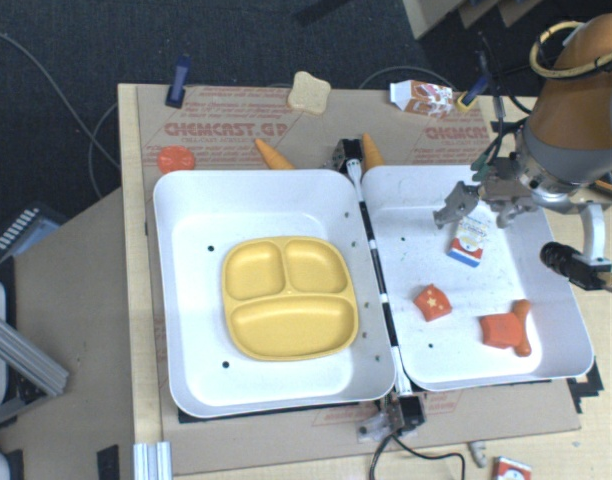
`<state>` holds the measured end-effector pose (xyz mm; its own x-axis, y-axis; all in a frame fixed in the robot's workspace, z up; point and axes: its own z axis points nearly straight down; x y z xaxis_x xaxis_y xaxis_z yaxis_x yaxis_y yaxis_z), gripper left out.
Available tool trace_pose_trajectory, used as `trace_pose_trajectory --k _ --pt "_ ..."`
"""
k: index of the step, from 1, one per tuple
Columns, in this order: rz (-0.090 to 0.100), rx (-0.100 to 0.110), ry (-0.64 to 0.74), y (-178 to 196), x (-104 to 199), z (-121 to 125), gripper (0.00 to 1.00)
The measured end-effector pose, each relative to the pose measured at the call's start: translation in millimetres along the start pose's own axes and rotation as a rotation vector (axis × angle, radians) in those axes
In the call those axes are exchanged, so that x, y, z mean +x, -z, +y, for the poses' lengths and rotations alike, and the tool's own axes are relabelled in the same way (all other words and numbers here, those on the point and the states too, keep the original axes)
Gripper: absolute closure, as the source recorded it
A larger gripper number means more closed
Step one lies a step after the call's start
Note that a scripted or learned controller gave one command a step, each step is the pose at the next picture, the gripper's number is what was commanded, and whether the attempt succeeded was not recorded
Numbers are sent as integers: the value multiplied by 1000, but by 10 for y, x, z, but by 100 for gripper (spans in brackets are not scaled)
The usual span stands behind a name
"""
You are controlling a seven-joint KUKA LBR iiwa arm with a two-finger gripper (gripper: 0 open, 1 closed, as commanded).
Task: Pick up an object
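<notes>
My gripper [483, 211] hangs over the back of the right bin [416, 193], its two fingers spread apart, open, with nothing between them. Just below and in front of it a small white carton [470, 240] with blue and red print lies on the bin floor. A small red block [432, 302] sits nearer the bin's middle. Toward the front right corner lies an orange-red toy piece [506, 330].
The left bin [186, 228] holds a yellow divided plate [288, 296]. Behind the bins, on the cardboard, lie a bread slice [309, 91], a carrot [273, 154], a red disc [175, 158], a blue clip [177, 80] and a torn carton [422, 96]. A black knob [571, 261] juts in over the right rim.
</notes>
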<state>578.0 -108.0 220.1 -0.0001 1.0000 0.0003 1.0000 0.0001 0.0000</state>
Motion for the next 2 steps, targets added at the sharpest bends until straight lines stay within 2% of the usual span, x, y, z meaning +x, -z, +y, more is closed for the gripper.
trace_pose_trajectory --k 1,2 --pt "0 2 -1 -1321 60 -418 0" --pt "1 3 -2 -1360 153 -595 0"
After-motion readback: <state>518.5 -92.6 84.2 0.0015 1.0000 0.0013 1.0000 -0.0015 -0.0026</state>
